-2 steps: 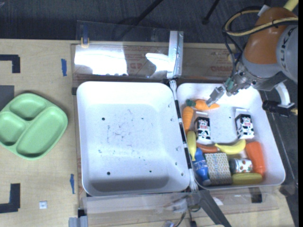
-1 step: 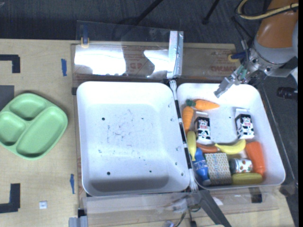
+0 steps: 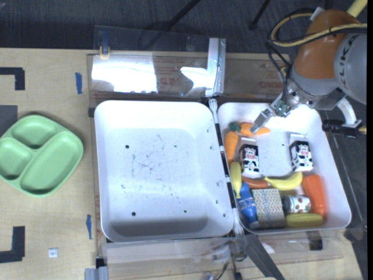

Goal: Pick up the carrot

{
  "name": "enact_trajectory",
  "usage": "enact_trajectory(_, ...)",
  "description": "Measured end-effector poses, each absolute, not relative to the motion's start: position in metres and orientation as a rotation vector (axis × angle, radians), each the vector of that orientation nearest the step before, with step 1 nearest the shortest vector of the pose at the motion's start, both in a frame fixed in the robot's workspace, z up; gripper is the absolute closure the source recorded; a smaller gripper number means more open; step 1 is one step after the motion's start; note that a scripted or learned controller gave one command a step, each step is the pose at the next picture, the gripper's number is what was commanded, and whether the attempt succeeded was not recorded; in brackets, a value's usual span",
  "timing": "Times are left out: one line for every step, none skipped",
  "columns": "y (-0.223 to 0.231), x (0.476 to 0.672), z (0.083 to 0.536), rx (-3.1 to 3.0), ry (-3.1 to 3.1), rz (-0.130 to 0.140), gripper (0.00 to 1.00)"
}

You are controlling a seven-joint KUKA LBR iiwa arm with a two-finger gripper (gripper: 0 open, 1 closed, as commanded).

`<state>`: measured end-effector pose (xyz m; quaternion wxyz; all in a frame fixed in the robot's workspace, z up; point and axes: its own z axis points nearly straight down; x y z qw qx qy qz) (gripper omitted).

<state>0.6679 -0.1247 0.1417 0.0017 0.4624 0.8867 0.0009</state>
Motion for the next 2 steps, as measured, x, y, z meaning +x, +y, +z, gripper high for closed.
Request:
enact_trajectory(-0.140, 0.668, 0.189, 1.395, 2.808, 0.004, 0.00)
enact_trajectory(-0.121, 0.661, 0.164, 1.220, 2.892, 0.003, 0.00)
